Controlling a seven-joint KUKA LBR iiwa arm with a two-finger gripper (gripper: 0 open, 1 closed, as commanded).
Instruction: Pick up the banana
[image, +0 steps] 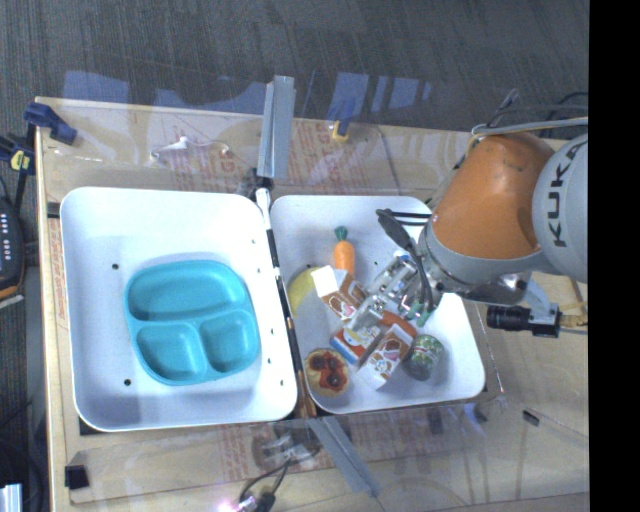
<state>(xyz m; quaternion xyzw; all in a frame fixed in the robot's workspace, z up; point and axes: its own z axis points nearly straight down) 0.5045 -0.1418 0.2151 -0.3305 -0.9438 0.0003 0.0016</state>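
The banana (301, 290) lies against the right bin's (452, 385) left wall, hemmed by a small carton (325, 281) and carrot (343, 255), while the claw (385, 295), its grip impossible to judge, hovers just right over crowded cartons, leaving little free floor.

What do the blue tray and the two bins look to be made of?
Blue tray: likely moulded plastic, with a soft sheen and three rounded compartments. Left bin and right bin: probably thin formed plastic, smooth white with rounded corners and mild glare. Coated metal can't be ruled out.
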